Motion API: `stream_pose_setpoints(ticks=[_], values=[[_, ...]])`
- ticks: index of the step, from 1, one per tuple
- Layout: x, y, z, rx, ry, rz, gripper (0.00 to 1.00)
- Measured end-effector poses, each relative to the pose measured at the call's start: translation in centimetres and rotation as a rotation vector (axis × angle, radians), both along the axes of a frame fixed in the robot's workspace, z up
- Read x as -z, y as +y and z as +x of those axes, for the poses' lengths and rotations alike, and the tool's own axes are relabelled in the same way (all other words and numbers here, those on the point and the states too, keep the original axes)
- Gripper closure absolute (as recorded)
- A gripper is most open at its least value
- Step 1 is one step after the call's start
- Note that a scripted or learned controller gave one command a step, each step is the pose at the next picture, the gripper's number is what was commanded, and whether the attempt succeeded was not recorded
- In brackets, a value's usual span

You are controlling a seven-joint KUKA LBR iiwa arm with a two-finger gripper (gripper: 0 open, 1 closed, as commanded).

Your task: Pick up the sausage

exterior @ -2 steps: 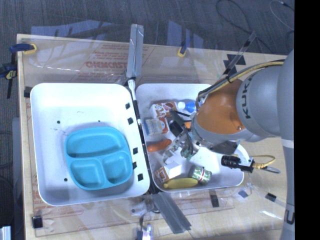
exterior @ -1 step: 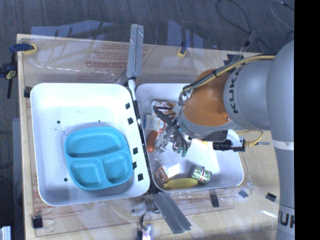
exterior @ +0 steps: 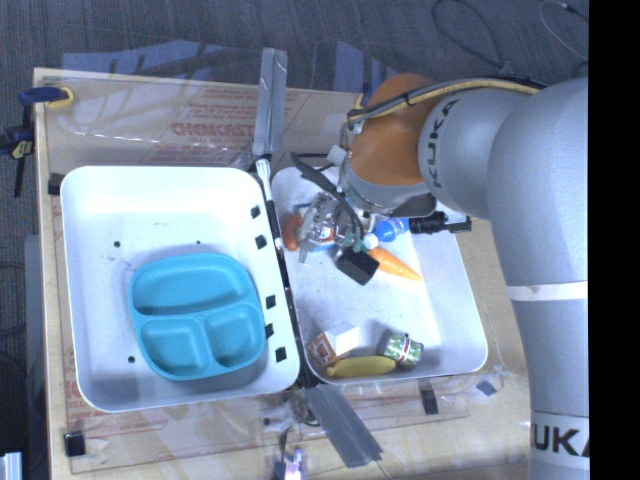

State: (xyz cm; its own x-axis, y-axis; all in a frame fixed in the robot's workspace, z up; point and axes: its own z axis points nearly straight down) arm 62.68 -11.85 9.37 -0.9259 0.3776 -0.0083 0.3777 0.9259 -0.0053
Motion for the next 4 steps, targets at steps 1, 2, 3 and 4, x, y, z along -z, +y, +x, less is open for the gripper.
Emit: stream_pose_setpoints(ticks=[1,2,3,4], values=[[0.0,-6.1,2.3,-0.234,0.002,0.006,1.00],[-6.9,-9.2,0.0,-0.483,0.003,0.004,1.00],[-10.3,-9.1,-2.6,-0.987,0.008,0.005,1.00],[-11.3,-9.1,-2.5,-0.988,0.006,0.004,1.00]])
